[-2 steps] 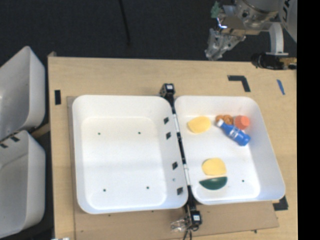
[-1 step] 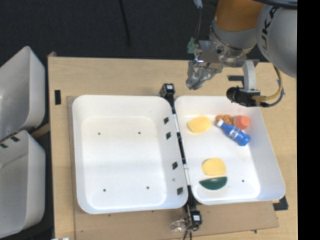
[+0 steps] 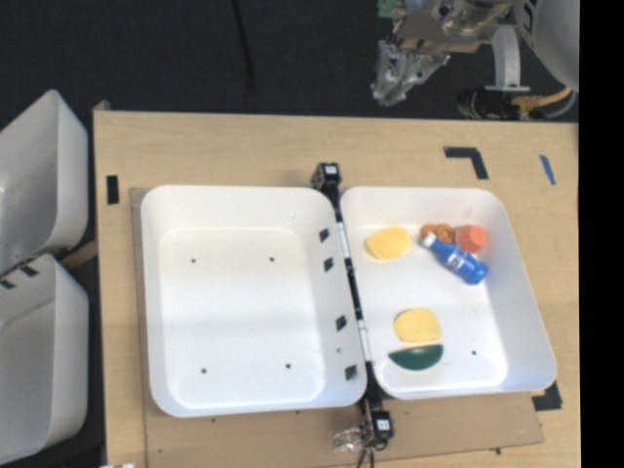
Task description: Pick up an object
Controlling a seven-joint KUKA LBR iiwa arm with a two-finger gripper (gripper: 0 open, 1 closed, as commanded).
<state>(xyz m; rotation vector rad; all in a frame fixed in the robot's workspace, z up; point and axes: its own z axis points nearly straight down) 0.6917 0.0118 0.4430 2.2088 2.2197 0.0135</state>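
We list in the right bin point(image 3: 522, 344): blue bottle point(image 3: 458, 260) at 1 o'clock, orange piece point(image 3: 472, 237) touching it, two yellow pieces point(image 3: 389, 243) point(image 3: 416, 325), green piece point(image 3: 416, 357) at 6. Gripper point(image 3: 392, 84) hangs at 12 beyond the bench point(image 3: 234, 149); whether it grips, we cannot tell.

The left bin point(image 3: 234, 300) offers a broad bare floor, open from above, with only its raised rim around it. The right bin point(image 3: 487, 359) is more crowded: a yellow piece point(image 3: 389, 243), an orange-capped blue bottle point(image 3: 457, 258) and a small brown thing point(image 3: 439, 233) cluster near its far wall, the bottle touching the brown thing. A second yellow piece point(image 3: 417, 325) touches a dark green piece point(image 3: 416, 357) near the front. Between the two clusters runs a bare strip, and the right side of the floor lies open. The clipped divider point(image 3: 346, 291) between the bins stands as a ridge.
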